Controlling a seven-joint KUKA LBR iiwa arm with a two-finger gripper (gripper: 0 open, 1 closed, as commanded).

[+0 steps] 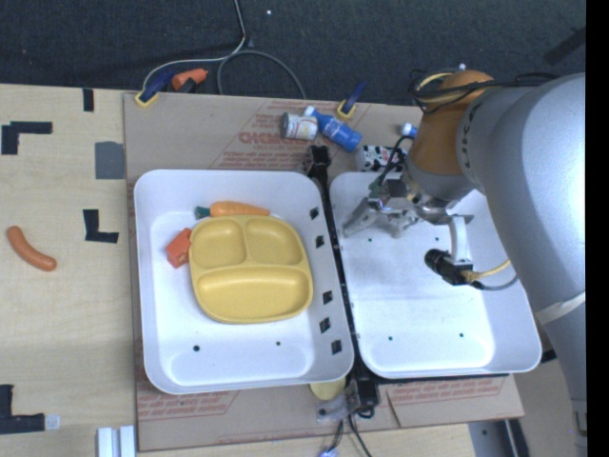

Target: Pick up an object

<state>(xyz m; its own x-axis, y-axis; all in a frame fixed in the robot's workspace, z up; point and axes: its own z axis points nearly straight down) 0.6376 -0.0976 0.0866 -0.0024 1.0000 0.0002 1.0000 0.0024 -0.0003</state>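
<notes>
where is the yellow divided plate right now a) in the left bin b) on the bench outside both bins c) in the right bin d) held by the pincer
a: the yellow divided plate lies flat in the left bin, with the carrot at its far edge, while the pincer is over the right bin.

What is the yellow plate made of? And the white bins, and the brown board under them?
The yellow plate looks like smooth plastic: one even colour, rounded moulded compartments, a soft sheen. The white bins also look like plastic, glossy, with rounded corners, though thin painted metal can't be ruled out. The brown board looks like cardboard: matt, tan, with red printing on it.
</notes>
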